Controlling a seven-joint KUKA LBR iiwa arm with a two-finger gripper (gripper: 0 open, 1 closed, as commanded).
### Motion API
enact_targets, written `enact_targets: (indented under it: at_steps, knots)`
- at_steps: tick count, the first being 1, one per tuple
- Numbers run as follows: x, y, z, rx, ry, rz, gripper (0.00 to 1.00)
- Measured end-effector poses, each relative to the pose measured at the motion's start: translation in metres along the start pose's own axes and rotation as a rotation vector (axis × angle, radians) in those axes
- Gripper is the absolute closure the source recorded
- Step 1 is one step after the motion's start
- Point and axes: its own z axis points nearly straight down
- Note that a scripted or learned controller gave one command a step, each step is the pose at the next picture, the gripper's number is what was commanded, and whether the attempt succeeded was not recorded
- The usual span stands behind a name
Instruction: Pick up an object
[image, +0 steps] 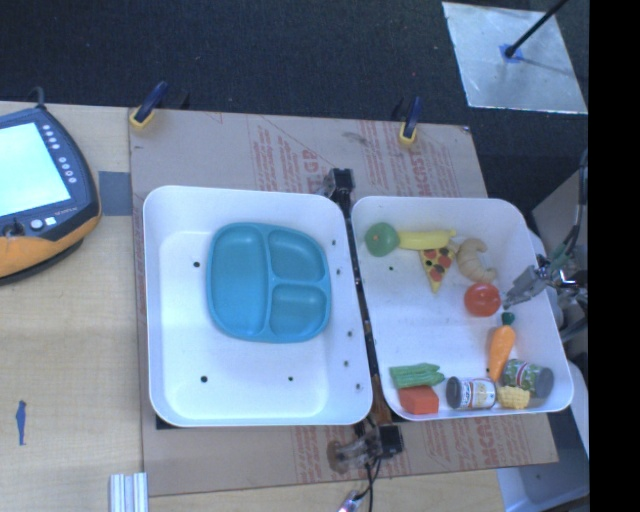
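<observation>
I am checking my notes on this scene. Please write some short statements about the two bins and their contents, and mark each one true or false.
1. The blue divided plate lies in the left bin. True.
2. The toy carrot lies on the blue plate. False: it lies in the right bin, near its right wall.
3. The red tomato lies in the right bin, above the carrot in the picture. True.
4. The pizza slice lies in the left bin. False: it lies in the right bin, below the banana.
5. The hand holds the tomato. False: the hand is at the right bin's right edge, apart from the tomato.
</observation>
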Motion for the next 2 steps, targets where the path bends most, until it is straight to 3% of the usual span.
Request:
enact_targets:
  at_steps: [1,2]
  knots:
    - [0.003,-0.007,0.140,0.001,0.000,-0.001,0.00]
    - [0.032,-0.003,0.155,0.002,0.001,-0.003,0.00]
